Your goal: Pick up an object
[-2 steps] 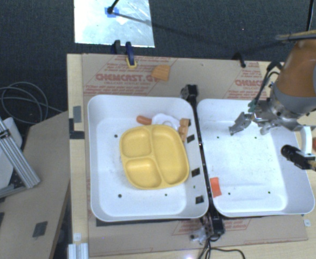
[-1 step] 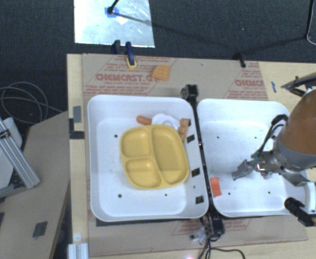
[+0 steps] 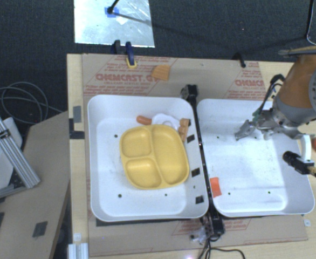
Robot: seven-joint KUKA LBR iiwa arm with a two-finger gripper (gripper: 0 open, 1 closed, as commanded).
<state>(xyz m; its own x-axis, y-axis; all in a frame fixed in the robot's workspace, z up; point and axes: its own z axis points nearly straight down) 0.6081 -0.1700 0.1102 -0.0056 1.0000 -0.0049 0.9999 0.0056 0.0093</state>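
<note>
- Camera view: bench (image 3: 77,144) of pale wood, cardboard sheet (image 3: 212,72) with red print on it, two white bins side by side on the cardboard.
- Left bin (image 3: 107,198): yellow divided plate (image 3: 152,156) with three compartments near its centre; small orange sausage-shaped piece (image 3: 144,120) at 12 o'clock of the plate, just beside its rim; white object (image 3: 164,119) partly under the plate's top edge; small tan block (image 3: 184,127) at 1 o'clock of the plate.
- Right bin (image 3: 255,198): floor mostly bare; small orange block (image 3: 215,186) at its 8 o'clock, against the left wall.
- Gripper (image 3: 243,133) at 1 o'clock of the right bin, fingers pointing left and spread apart, nothing between them.
- Grey arm with orange band (image 3: 301,85) enters from 3 o'clock.
- Tan block (image 3: 160,72) lies on the cardboard at 12 o'clock of the left bin.
- Blue and yellow clamp (image 3: 130,55) at the bench's far edge.
- Room: dark carpet (image 3: 28,31); shiny metal sheet (image 3: 114,15) on it at 12 o'clock; cables (image 3: 18,99) and aluminium frame (image 3: 7,150) at 9 o'clock.
</note>
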